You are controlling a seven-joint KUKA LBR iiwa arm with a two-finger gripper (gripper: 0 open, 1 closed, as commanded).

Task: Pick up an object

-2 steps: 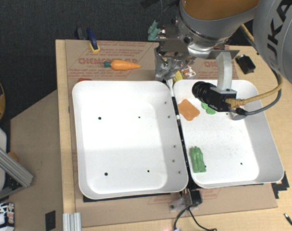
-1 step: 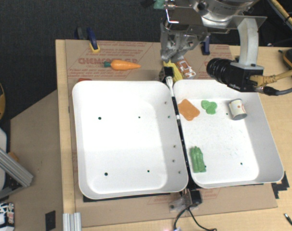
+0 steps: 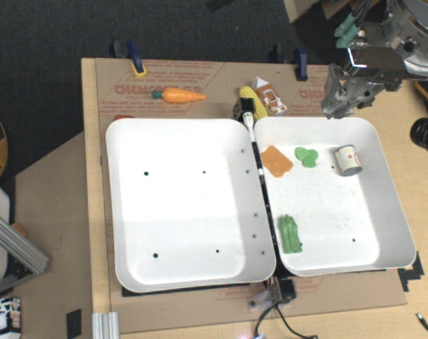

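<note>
The gripper (image 3: 339, 103) hangs at about 1 o'clock in the view, above the far edge of the right bin (image 3: 383, 189), just past its rim; nothing sits between its fingers, and whether they are open or closed I cannot tell, as they blur together against the board. The grey arm (image 3: 405, 27) comes in from the 2 o'clock corner. Inside the right bin lie 4 things: an orange piece (image 3: 276, 160) near the bin's 10 o'clock corner, a small green piece (image 3: 306, 157) just beside it toward 3 o'clock, a small white can with a red mark (image 3: 348, 160) lying tilted toward the bin's 2 o'clock side, and a longer green piece (image 3: 290, 234) near the bin's 7 o'clock side, well apart from the others. The left bin (image 3: 122, 189) touches the right one along the middle seam. Outside the bins, on the brown board (image 3: 200, 83), a carrot (image 3: 179, 96) lies at 12 o'clock from the left bin, and a corn cob (image 3: 251, 97) with a small orange-and-white box (image 3: 270, 99) beside it rest by the seam's far end. 2 blue clamps (image 3: 136, 58) hold the board's far edge.
</note>
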